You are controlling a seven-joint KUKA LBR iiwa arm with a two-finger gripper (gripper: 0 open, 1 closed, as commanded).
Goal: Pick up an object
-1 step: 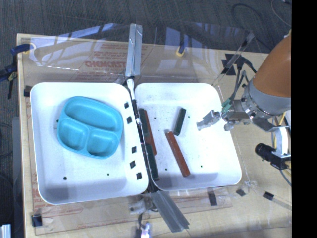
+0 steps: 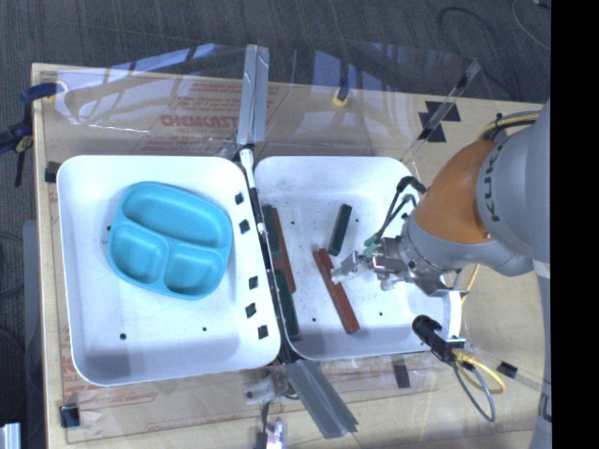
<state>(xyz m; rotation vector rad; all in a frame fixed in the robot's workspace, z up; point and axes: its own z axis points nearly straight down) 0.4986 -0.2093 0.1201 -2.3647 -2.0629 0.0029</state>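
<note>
Brown stick (image 2: 336,291): lies slanted on the right bin (image 2: 309,178) floor, nearer part of it.
Gripper (image 2: 360,262): low over the right bin, just right of the brown stick's far end; whether it is open or closed cannot be told.
Dark bar (image 2: 341,229): farther in, right bin.
Blue tray (image 2: 170,238): left bin (image 2: 84,344), three compartments.

Robotics laboratory test cell, viewed from above.
An industrial arm (image 2: 501,204) reaches over a plywood desk (image 2: 393,124) carrying two white bins (image 2: 80,344), fenced by clear acrylic panels (image 2: 309,73); loose cables (image 2: 477,382) trail beside it, and grey carpet (image 2: 187,7) covers the floor.
</note>
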